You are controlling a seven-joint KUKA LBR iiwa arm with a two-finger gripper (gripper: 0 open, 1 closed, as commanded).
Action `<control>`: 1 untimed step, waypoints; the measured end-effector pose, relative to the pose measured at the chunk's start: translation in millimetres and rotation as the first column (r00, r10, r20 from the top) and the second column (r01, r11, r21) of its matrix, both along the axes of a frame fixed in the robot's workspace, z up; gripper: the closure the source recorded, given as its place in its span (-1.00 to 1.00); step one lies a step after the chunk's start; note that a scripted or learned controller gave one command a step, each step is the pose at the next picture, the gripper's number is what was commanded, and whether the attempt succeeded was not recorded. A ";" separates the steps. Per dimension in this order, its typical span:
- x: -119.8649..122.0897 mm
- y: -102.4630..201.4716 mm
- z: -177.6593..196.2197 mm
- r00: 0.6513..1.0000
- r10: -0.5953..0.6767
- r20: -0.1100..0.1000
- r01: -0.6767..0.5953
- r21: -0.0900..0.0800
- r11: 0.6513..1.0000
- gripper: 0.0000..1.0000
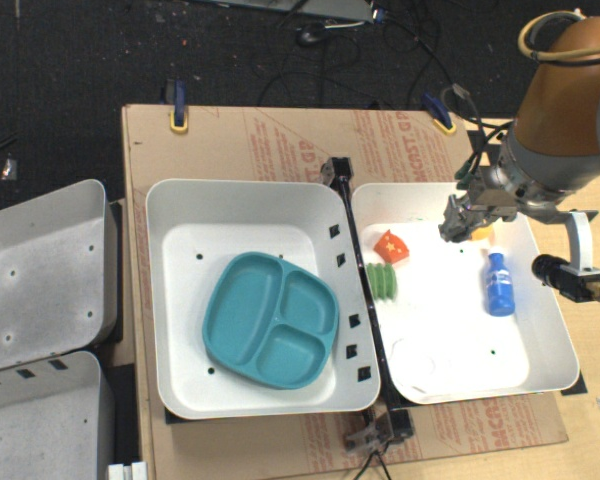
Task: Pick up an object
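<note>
My gripper [462,224] hangs over the back right part of the right bin [460,378], reaching in from the right. A small yellow-orange object [483,233] peeks out just right of the fingertips, partly hidden by them. A red object [391,247] lies to the gripper's left, with a green ribbed object [382,281] just in front of it near the bin's left wall. A blue bottle [498,284] lies toward the bin's right side, in front of the gripper. I see nothing between the fingers.
The left bin [180,368] holds a teal divided plate [270,319]. A black divider [355,268] runs between the bins. White bin lids [40,268] lie at far left. Clamps [179,108] sit on the cardboard's back edge.
</note>
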State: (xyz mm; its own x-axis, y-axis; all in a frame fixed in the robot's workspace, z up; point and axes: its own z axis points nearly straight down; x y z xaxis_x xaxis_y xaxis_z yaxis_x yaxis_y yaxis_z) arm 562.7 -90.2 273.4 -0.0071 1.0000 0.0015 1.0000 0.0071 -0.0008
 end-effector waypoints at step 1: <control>-0.3 55.5 0.6 1.000 0.001 0.000 -0.001 0.000 1.000 1.00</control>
State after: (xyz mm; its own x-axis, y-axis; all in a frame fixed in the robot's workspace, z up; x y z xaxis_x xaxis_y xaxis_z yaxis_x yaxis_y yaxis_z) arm 562.3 -34.7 274.0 -0.0082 1.0000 0.0014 1.0000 0.0082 -0.0006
